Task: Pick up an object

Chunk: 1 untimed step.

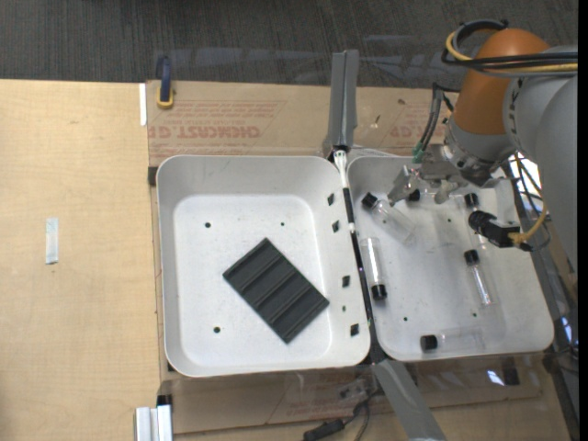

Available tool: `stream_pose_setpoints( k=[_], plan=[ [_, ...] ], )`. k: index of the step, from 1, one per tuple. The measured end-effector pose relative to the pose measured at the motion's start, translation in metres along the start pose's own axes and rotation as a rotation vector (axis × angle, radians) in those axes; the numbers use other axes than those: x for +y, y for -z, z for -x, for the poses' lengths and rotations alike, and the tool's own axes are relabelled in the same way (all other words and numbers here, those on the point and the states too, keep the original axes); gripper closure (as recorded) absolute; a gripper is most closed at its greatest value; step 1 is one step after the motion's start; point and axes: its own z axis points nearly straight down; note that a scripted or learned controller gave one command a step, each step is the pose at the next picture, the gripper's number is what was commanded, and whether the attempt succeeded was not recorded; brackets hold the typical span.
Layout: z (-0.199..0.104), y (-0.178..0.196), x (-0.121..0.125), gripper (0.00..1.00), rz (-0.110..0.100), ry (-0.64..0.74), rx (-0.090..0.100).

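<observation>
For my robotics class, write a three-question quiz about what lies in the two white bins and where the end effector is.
1. True or false: the dark ribbed slab lies in the right bin.
2. Over which bin does the end effector sit?
   A. left bin  B. right bin  C. neither
3. Fill in: the clear tubes with black caps lie in the ____ bin.

Key: 1 false, the slab lies in the left bin; 2 B, near its far edge; 3 right.
</observation>
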Motion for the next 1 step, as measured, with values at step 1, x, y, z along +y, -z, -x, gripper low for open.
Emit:
stream_pose_setpoints(
  k=[1],
  plan=[
    [0.0107, -0.0278, -0.0428, 0.00, 0.025, 0.026, -0.001]
  ],
)
